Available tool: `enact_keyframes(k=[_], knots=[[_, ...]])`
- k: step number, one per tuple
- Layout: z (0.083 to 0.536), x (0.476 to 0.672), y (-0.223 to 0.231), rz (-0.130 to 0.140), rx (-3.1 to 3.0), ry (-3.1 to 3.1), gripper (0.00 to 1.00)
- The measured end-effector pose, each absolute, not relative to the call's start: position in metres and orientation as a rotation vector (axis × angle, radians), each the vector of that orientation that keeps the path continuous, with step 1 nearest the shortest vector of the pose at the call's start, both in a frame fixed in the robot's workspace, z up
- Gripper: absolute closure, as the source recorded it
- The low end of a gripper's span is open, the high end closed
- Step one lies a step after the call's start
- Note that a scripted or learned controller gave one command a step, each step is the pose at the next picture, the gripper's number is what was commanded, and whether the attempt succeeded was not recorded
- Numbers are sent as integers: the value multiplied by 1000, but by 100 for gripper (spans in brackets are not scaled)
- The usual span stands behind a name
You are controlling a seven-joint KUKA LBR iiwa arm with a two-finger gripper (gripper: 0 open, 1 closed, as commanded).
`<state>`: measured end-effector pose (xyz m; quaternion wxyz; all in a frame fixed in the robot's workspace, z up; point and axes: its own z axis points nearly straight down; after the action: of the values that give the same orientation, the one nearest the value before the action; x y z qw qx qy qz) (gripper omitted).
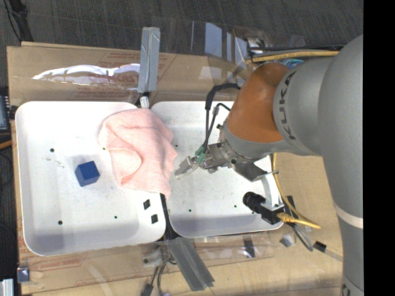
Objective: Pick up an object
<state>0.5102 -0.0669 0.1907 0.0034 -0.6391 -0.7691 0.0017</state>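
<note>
A pink cloth (139, 147) lies crumpled over the wall between the two bins, most of it in the left bin (37, 227). A small blue cube (87, 172) sits on the left bin's floor, left of the cloth. My gripper (184, 166) reaches in low over the right bin (210, 221). Its tip points left and stands just off the cloth's right edge. Nothing shows held at the tip. The orange band and grey wrist (262, 113) cover the right bin's far right part.
A black fitting (258, 206) with yellow cables (299, 222) hangs by the right bin's front right corner. Cardboard (74, 60) lies under and behind the bins. A grey bracket (150, 57) stands at the back, between the bins.
</note>
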Motion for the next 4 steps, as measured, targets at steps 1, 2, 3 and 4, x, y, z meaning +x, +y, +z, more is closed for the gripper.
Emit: enact_keyframes(k=[1,2,3,4], knots=[[193,507,-97,4,-2021,-2401,0],[192,512,-49,2,-2117,-2316,0],[192,522,-72,1,-2047,-2381,0],[192,528,-77,0,-1757,-2605,0]])
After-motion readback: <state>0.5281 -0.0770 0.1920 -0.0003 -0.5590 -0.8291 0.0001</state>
